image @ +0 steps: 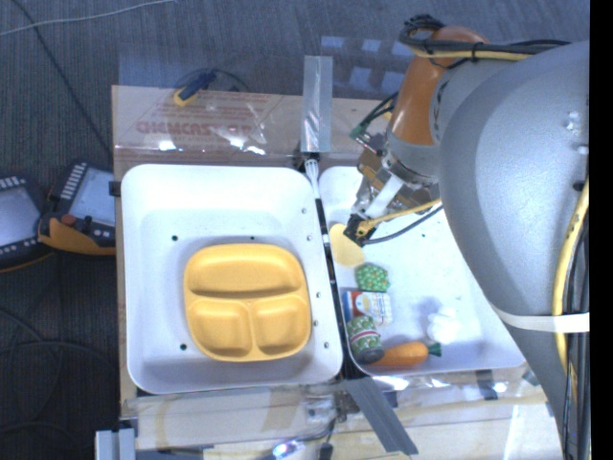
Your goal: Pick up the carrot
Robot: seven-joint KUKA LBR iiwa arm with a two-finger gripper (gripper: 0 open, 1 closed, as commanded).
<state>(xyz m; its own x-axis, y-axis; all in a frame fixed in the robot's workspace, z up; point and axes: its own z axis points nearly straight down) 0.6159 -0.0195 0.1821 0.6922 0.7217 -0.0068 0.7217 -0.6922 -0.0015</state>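
1. I see the gripper [356,226] low over the right bin [479,338], near that bin's upper left corner, close to the wall it shares with the left bin [153,199]. Its dark tip sits just above a pale yellow piece [346,251].
2. I cannot tell from this slant whether the claw is spread or pressed together; the tip is a small dark shape and nothing is visibly pinched in it.
3. The carrot [402,355] lies on the floor of the right bin near its lower edge, well apart from the claw.
4. From the claw, the carrot lies at roughly 5 o'clock, almost the whole depth of the bin away.
5. Its long axis runs about 3 to 9 o'clock, with the green top end toward 3 o'clock.
6. Between claw and carrot, going down, sit a green spotted toy [372,277], a small red and white packet [370,305] and a dark green round toy [363,337], the last one touching or just beside the carrot's 9 o'clock end. A white lump [442,326] sits near its 1 o'clock side.
7. My judgement: the grasp is not begun, and the claw should close across the carrot's short width, so from 12 and 6 o'clock.
8. The yellow divided tray [249,300] in the left bin plays no part.
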